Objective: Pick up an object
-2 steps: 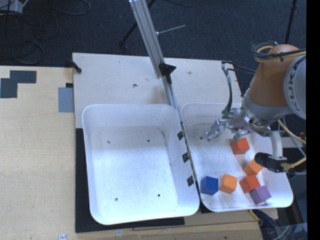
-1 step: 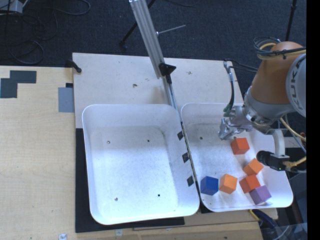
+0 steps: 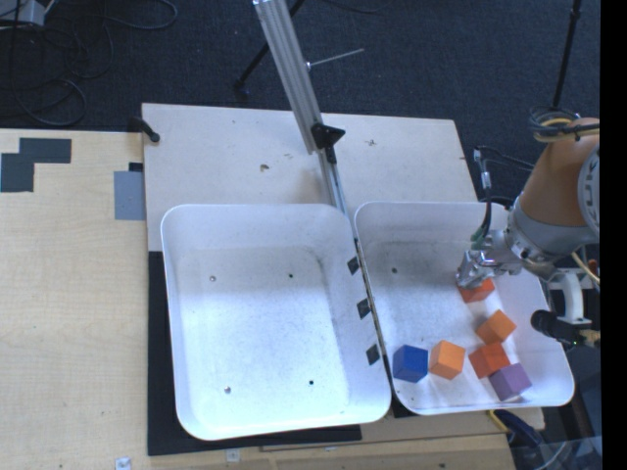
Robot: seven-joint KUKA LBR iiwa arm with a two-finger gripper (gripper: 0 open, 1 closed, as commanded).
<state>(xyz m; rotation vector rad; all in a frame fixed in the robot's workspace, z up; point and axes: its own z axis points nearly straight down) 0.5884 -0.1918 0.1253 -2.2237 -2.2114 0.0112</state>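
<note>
The left bin (image 3: 260, 311) has nothing to grasp; the task's things all sit in the right bin (image 3: 411, 253), where the arm (image 3: 558, 189) reaches in from the right. Its gripper (image 3: 477, 274) hangs low over the bin floor with a red-orange block (image 3: 478, 291) right at its tip. The block appears to sit between or just under the fingers, but from this slanted view I cannot tell whether the pincer is open, closed or actually gripping it.

The main risk, as I judge it, is a false grasp: if the fingers only touch the block's top edge or one corner, a lift would leave it behind or flick it toward the bin wall. A tilted block could also slip out partway up.

The other candidates are clustered near the front right corner: a purple block (image 3: 509, 380), a blue block (image 3: 410, 363), a red block (image 3: 488, 359), an orange block (image 3: 448, 358) and another orange block (image 3: 497, 326). They lie close together, some touching, so a retry there could wedge a finger between neighbours or push two at once.

No brand, label or readable writing is visible anywhere.
</note>
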